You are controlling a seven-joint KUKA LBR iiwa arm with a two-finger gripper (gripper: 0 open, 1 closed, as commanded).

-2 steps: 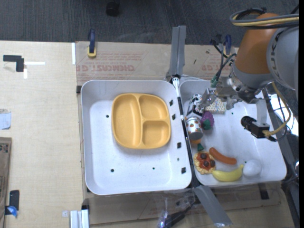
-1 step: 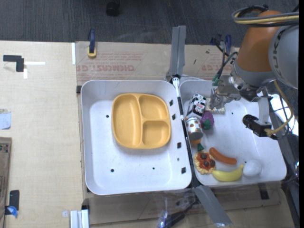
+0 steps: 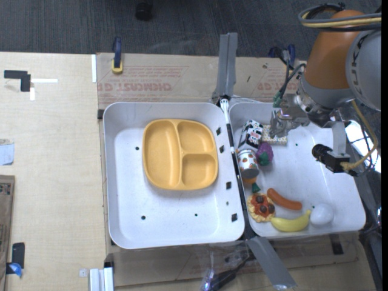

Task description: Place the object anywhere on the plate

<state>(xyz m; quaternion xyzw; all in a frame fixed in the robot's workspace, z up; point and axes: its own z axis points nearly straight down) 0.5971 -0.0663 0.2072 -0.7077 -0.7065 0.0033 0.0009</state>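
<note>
A yellow plate (image 3: pixel 180 153) with three compartments lies in the left bin (image 3: pixel 121 180). My gripper (image 3: pixel 280 125) hangs over the far left part of the right bin (image 3: pixel 339 187), just right of a black-and-white cow toy (image 3: pixel 253 132). A flat tan piece (image 3: pixel 276 140) lies directly below the gripper. A purple toy (image 3: pixel 264 154) and a small can (image 3: pixel 247 161) sit close by, in front of the cow. Nothing shows as held.
At the right bin's near edge lie a pizza slice (image 3: pixel 262 207), a sausage (image 3: pixel 285 200), a banana (image 3: pixel 291 223) and a white egg (image 3: pixel 322 214). The divider between the bins (image 3: pixel 231 156) separates the gripper from the plate. Cables trail off the arm (image 3: pixel 339 59).
</note>
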